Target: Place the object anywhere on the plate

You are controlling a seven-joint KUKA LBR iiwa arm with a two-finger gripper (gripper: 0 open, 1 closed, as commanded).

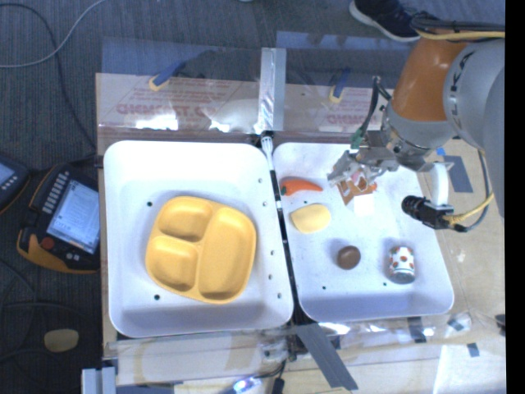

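While the yellow plate (201,247) sits in the left bin (123,171), the gripper (358,180) hangs over the back of the right bin (435,294), with something brown and white just under its tip (touching or gripped, I cannot tell; nor whether it is spread or pressed together). Near it lie an orange carrot (300,186), a pale yellow lump (310,217), a brown ball (349,257) and a small can (401,263). Whichever thing gets carried, the plate lies well off to the view's left, across the bins' shared wall.

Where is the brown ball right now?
The brown ball lies in the right bin, toward its front, between the pale yellow piece and the small can.
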